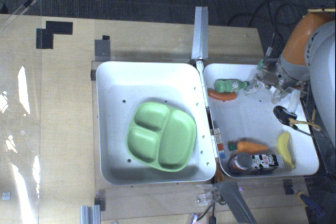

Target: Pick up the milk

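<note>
From the camera above, my pincer [258,84] hangs at about one o'clock in the right bin [247,118], just beside a green bottle [231,84]. I cannot tell whether it is spread or pressed together, and I see nothing in it. I take the milk [261,161] to be the dark pack with pale print lying at six o'clock in that bin, well apart from me. I cannot tell if the round greyish end at its nine o'clock side belongs to it. So I judge this the approach step: next I must swing towards six o'clock, get above the pack and come down clear of the carrot [251,146] lying just beside it. Counting: two bins, one bottle, one sausage [222,95], one carrot, one banana [284,149], one milk. The left bin [113,113] holds one green plate [163,136].
</note>
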You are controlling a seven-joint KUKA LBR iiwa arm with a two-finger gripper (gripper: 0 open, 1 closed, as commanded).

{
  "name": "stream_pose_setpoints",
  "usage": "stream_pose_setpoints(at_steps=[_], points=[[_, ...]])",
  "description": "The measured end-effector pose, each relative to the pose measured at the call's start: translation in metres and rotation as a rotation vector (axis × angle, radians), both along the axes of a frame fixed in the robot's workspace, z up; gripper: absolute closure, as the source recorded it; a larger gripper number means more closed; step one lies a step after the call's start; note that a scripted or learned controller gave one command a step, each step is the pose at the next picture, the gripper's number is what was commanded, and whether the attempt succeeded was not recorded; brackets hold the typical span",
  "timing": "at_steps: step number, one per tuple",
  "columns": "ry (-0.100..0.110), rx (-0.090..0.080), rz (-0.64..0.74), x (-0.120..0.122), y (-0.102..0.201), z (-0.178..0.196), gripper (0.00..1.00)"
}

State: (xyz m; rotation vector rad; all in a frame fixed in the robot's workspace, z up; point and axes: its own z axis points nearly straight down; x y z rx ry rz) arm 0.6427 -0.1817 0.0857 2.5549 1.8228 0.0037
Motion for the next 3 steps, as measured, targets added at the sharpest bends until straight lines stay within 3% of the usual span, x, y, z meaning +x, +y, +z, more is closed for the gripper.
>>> stream_pose_setpoints(at_steps=[1, 2, 3], points=[[0.003, 0.002, -0.204, -0.097, -0.008, 0.011, 0.00], [-0.009, 0.004, -0.165, -0.107, -0.011, 0.002, 0.00], [-0.012, 0.004, -0.163, -0.105, -0.012, 0.012, 1.00]])
